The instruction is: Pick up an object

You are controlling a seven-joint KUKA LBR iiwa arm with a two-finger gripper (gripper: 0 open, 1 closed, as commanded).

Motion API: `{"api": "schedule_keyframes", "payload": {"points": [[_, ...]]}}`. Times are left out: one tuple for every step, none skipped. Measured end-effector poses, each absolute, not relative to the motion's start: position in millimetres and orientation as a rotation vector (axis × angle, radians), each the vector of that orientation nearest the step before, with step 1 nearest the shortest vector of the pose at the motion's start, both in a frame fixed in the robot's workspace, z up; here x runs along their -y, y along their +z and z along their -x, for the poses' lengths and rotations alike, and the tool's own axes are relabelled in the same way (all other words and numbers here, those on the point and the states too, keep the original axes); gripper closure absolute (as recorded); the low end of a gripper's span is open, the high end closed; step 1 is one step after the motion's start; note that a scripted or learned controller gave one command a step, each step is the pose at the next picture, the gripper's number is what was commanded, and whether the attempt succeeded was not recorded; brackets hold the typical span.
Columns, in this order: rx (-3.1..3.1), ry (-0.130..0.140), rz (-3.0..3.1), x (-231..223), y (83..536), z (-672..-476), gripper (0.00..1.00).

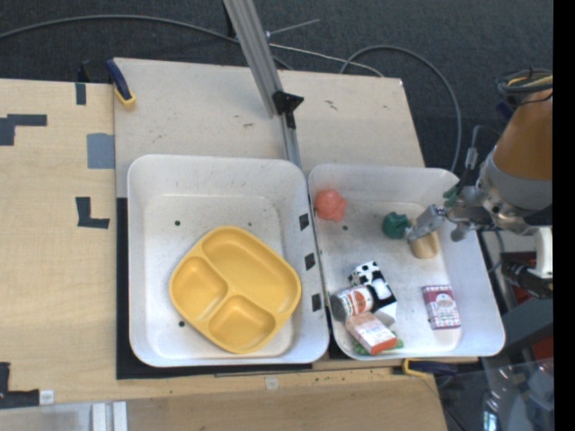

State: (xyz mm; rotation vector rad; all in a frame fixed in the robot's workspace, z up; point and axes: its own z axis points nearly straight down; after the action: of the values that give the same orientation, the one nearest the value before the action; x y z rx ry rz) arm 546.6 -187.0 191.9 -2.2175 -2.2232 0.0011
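We see a yellow tray (235, 287) in the left bin (144, 241), and our gripper (422, 233), its state unreadable, beside a green toy (394, 224) in the right bin (476, 330).

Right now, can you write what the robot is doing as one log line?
gripper: low in right bin | beside: green object, tan object | held: nothing seen | left bin: yellow divided plate

the gripper (424, 230) hangs over the right bin (467, 330), just beside a green object (394, 224) and a tan one (424, 245) — the left bin (144, 241) bears a yellow divided tray (235, 287) (three compartments).
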Motion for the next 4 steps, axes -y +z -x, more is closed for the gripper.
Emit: {"api": "schedule_keyframes", "payload": {"points": [[2.223, 0.001, 2.218, 187, 192, -546.6, 0.00], [2.218, 0.007, 2.215, 185, 135, -535.0, 0.00], [2.224, 0.003, 2.221, 185, 88, -535.2, 0.00], [2.224, 0.001, 2.218, 184, 99, -535.4, 1.00]]}}
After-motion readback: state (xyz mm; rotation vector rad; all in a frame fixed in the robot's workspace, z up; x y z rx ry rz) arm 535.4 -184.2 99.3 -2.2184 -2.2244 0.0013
